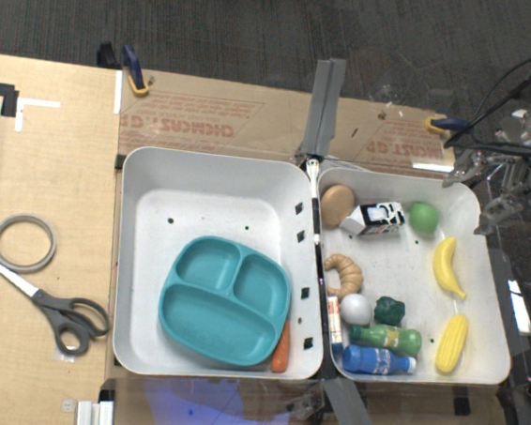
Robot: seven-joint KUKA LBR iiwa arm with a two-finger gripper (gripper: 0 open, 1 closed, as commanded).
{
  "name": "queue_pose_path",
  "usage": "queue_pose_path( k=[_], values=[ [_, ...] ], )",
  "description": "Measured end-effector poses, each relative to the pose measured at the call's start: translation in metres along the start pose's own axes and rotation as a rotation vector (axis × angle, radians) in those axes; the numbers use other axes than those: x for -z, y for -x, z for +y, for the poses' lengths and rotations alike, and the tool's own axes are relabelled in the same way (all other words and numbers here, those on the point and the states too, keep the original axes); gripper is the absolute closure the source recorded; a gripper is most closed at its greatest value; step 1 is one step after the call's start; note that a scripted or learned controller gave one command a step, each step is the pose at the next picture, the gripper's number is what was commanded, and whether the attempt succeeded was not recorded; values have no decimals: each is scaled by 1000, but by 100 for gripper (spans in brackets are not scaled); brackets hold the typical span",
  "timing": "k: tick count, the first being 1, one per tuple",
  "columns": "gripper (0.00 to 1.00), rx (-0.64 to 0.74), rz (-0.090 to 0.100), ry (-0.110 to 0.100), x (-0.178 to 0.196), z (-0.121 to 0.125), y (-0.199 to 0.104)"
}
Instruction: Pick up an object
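Arm at upper right, gripper (pixel 502 189) hovering over right bin's (pixel 496 307) far corner rim; finger state impossible to tell (tangle of metal and cable). Nothing held. Nearest candidates: banana (pixel 447 267) and green ball (pixel 423 217), both in right bin. Risk: descent from here likely clips rim. Ball likely rolls if nudged; banana's curve may slip from off-centre pinch.

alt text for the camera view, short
Two white bins sit side by side: the left bin holds a teal divided plate and a carrot, the right bin a banana, corn cob, bottles and small toys. The end effector hovers at its far right corner.
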State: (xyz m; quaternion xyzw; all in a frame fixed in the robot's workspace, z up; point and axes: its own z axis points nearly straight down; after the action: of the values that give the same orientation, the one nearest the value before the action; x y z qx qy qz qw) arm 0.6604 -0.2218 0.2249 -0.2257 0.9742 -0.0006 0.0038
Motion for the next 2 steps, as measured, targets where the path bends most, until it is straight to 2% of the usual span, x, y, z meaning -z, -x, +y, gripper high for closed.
queue_pose_path(
  k=[1, 2],
  values=[
    [0, 51, 2, 2, -132, 31, -62],
    [0, 184, -1, 1, -131, 3, -3]
  ],
)
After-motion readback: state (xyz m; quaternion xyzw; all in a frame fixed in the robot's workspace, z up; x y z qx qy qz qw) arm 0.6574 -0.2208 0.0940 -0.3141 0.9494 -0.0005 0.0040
